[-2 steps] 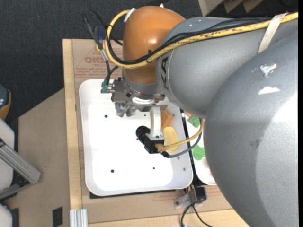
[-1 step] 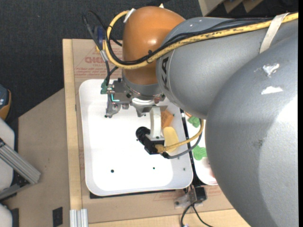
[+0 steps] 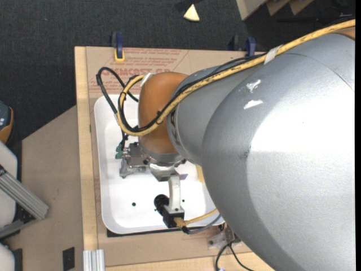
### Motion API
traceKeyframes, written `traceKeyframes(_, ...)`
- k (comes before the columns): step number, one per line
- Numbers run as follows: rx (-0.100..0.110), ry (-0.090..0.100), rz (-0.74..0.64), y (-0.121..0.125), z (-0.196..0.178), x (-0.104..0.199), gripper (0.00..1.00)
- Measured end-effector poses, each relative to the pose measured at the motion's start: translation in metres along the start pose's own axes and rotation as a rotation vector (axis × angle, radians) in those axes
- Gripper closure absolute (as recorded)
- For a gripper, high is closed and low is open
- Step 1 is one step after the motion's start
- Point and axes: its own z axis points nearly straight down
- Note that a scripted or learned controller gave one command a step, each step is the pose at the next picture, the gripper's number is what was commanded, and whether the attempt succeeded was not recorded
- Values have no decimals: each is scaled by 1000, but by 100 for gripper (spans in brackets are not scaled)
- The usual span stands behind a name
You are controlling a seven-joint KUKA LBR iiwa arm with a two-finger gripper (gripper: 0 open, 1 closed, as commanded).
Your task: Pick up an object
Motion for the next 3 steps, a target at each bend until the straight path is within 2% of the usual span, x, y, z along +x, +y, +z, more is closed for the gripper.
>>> traceKeyframes(1, -10, 5, -1, -23, -32, 1, 0)
traceKeyframes(2, -22, 7, -1, 12, -97, 0, 0)
traceKeyframes(3, 0, 0, 0, -12, 5, 0, 0)
